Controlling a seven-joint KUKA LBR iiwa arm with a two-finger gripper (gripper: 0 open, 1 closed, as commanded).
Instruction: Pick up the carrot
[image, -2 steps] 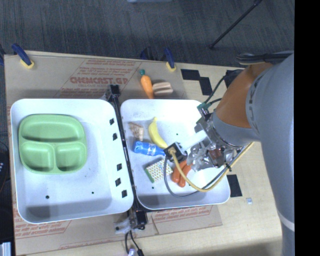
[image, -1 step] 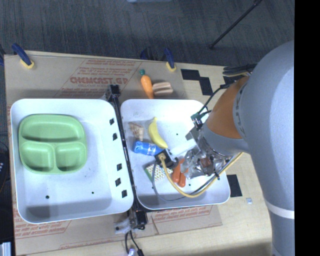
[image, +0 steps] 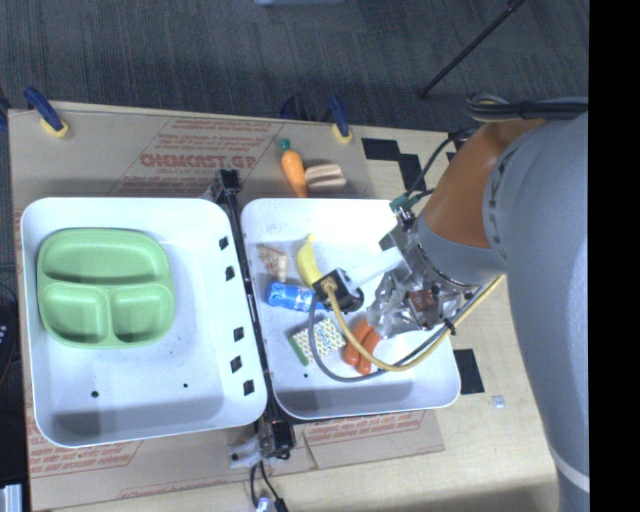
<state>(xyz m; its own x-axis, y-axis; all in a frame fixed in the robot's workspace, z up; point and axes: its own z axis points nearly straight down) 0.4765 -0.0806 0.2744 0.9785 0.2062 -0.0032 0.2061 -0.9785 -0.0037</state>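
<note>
Carrot (image: 293, 171) lies on counter (image: 180, 150) behind right bin (image: 440, 385), beside a bread roll (image: 324, 178). Tool (image: 400, 312) sits low inside that bin among banana (image: 309, 262), blue can (image: 290, 296) and cable (image: 400, 362); grip state cannot be told.

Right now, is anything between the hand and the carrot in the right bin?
Nothing stands between them: the hand sits just up and right of the carrot. A yellow cable does curve round the carrot's left side and lower end, close enough that it might snag a grasp.
</note>
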